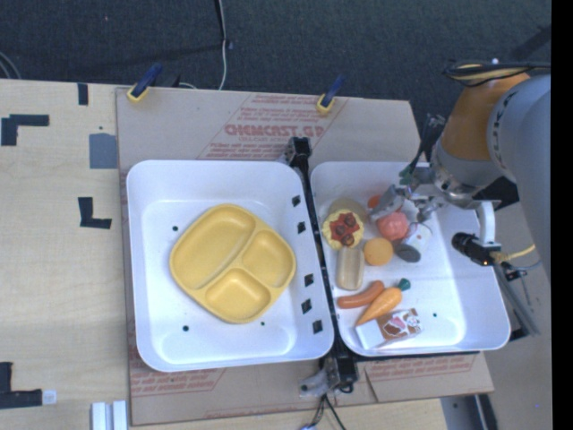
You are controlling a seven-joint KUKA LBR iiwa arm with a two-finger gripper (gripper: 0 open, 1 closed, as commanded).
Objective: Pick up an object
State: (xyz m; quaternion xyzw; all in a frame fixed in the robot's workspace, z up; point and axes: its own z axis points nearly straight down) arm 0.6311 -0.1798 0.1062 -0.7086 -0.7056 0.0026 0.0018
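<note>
My gripper (pixel 405 202) hangs low over the upper middle of the right bin (pixel 474 325), with the grey arm and its orange band (pixel 470 119) reaching in from the right. Right under and slightly left of it lies a red tomato-like ball (pixel 392 226). Touching that ball are an orange ball (pixel 379 252) and a dark grey piece (pixel 408 252). Nothing is visibly lifted off the bin floor.
The right bin also holds a small pizza toy (pixel 344 227), a beige cylinder (pixel 349 269), two carrots (pixel 380 303) and a white printed box (pixel 391 327). A yellow divided plate (pixel 233 262) lies in the left bin (pixel 148 330). A black divider runs between the bins.
</note>
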